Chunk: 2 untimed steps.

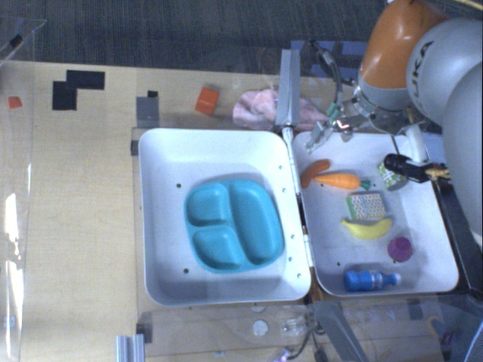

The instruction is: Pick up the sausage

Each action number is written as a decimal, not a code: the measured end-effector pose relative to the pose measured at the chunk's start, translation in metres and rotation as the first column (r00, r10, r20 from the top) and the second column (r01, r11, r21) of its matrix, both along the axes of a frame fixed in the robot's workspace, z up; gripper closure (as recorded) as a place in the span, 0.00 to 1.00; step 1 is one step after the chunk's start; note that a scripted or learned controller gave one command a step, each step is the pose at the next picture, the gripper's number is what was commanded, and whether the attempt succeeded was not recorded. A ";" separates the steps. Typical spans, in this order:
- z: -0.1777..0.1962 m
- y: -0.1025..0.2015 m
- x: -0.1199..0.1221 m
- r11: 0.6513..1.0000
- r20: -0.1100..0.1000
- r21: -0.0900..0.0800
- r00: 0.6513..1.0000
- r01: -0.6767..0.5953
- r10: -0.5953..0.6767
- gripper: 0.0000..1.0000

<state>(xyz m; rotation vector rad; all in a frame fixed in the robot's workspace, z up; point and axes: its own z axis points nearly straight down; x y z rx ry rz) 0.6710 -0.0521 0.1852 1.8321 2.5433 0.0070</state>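
**Pincer above the carrot's far side, sausage lying free**

The gripper (330, 130) hangs beyond the carrot (337, 179), toward the far rim of the right bin (426, 274). It stands apart from the carrot and touches nothing lying in that bin. From this slanted view I cannot tell how far open the pincer is, and nothing can be made out in its grasp.

The sausage (315, 170), reddish-brown, lies on the bin floor just to the left of the carrot. Its right end is against the carrot's blunt end, and it tilts up toward the gripper without reaching it.

On the near side of the carrot sits a chequered green and yellow block (366, 205). A banana (367, 228) lies just nearer than that. Further on the carrot's near side are a purple cup (400, 248) and a blue bottle (370, 280) on its side. Well to the left of the carrot, the left bin (155, 202) holds a blue divided plate (232, 225). Beyond and left of the carrot, outside the bins, lie a pink cloth (253, 108) and an orange block (207, 100).
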 end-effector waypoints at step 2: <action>-0.078 -0.032 -0.001 0.967 -0.010 0.004 0.967 -0.254 0.254 0.00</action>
